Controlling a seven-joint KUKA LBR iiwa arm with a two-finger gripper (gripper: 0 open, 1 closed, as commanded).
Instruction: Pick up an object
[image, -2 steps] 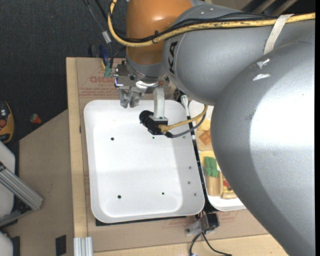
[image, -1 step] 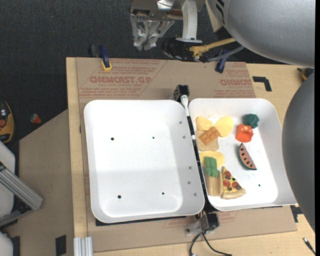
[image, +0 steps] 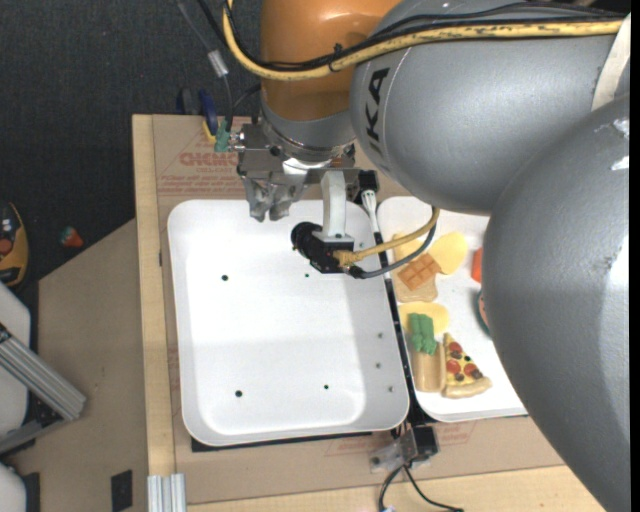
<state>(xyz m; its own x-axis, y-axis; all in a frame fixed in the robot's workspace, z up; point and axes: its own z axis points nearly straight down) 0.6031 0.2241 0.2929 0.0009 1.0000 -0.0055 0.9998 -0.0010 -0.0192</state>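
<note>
My gripper (image: 270, 205) hangs over the far left part of the left white bin (image: 200, 330), close to its back rim, and nothing shows under it. The objects lie in the right bin (image: 500, 405), along its left side: a tan waffle piece (image: 420, 273), a yellow piece (image: 451, 251), a green piece (image: 423, 330) on a tan stick (image: 429, 371), and a pizza slice (image: 464, 370). A red piece (image: 478, 265) peeks out from behind the arm. The gripper is well to the left of all of them.
The large grey arm (image: 520, 150) covers most of the right bin. Both bins rest on a brown board (image: 155, 300). A metal rail (image: 40, 375) lies at the lower left, off the board.
</note>
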